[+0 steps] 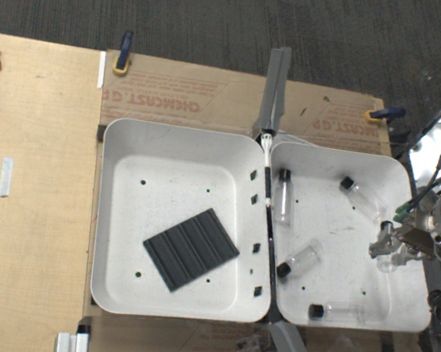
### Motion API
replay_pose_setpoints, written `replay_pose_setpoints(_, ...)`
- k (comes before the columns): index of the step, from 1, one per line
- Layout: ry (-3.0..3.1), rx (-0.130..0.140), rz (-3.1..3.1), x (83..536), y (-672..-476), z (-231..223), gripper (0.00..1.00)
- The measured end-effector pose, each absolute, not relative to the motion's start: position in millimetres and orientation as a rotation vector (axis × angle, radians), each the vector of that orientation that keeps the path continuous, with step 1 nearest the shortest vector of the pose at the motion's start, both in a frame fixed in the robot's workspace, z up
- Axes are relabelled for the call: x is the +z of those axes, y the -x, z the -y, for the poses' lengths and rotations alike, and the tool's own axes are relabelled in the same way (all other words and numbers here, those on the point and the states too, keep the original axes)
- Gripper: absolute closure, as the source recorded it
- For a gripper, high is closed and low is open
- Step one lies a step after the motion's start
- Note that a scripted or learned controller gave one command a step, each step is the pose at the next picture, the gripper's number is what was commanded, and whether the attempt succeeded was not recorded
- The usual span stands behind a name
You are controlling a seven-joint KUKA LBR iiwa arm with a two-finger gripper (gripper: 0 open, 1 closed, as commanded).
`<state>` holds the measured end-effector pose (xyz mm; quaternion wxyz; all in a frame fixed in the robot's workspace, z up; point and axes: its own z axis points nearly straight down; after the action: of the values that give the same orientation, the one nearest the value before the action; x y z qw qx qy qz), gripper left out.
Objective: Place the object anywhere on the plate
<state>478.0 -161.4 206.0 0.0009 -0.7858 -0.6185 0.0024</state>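
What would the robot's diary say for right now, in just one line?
gripper: above right bin, right edge | dark ridged plate: in left bin, bare | clear vials: four, lying in right bin | placement: not done

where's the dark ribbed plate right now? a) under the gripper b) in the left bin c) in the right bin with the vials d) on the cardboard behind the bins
b: the dark ribbed plate lies tilted on the floor of the left bin, while the clear vials lie in the right bin.
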Motion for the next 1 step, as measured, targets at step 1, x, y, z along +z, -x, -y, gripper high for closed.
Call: replay_pose_setpoints(1,2.386,0.006,2.040,200.2,-515.8,110.3,1.00)
